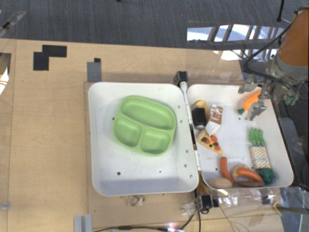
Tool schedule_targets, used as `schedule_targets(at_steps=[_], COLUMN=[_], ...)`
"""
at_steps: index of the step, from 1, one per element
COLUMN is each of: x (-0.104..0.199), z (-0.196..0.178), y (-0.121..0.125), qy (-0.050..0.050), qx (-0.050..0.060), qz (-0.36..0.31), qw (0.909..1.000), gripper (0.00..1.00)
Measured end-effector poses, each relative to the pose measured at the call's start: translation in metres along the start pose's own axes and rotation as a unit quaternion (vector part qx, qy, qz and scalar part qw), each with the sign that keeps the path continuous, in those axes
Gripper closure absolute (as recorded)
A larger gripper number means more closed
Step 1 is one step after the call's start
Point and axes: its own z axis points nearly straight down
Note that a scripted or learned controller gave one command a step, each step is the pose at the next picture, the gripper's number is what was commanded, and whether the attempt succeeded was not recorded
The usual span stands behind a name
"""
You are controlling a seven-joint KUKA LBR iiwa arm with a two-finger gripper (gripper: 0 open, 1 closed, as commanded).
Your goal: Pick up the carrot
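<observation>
The carrot [250, 101] is small and orange, with a green tip pointing down-left. It hangs over the far right part of the right bin [285, 144]. My gripper [253, 98] comes in from the upper right and is shut on the carrot, with one grey finger [247, 86] above it and the other [258, 108] below. The orange-banded wrist rises behind them at the frame's right edge.
The left bin [104, 168] holds a green divided plate [145, 124]. Scattered in the right bin are a black item [198, 116], a small carton [216, 115], a pizza slice [211, 142], a green bunch [257, 137], a cracker box [260, 156], sausages [224, 166] and a hot dog [248, 174].
</observation>
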Motion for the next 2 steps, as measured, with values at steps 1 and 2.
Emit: schedule_targets(at_steps=[1, 2], x=[-0.035, -0.041], z=[0.122, 0.105], y=[-0.038, -0.037], qy=[0.003, -0.008], qx=[0.001, 0.004], qz=[-0.083, -0.085], qw=[0.9966, 0.9963], gripper=[0.0, 1.0])
